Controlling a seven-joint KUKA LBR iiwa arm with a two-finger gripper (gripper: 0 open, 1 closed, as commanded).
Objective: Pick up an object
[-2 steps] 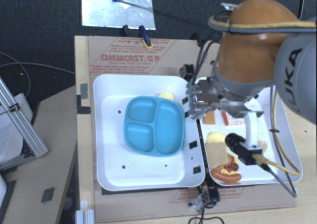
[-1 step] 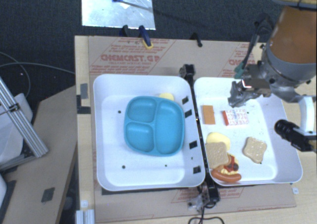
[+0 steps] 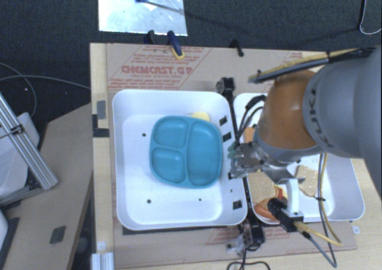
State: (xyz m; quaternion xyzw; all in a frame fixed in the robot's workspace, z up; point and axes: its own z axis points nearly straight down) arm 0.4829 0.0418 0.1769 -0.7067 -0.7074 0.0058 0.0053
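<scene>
Right bin mostly behind arm

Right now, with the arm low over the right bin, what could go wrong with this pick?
The arm's bulk hides most of the right bin, so the target and the claw can't be checked from here. The arm sits close to the divide between bins, so a sideways move may clip a bin wall. The toast-like pieces lie flat, possibly hard to grip. The blue divided plate in the left bin looks unaffected.

Shiny foil sheet on dark floor, beyond the cardboard-topped bench.
</scene>
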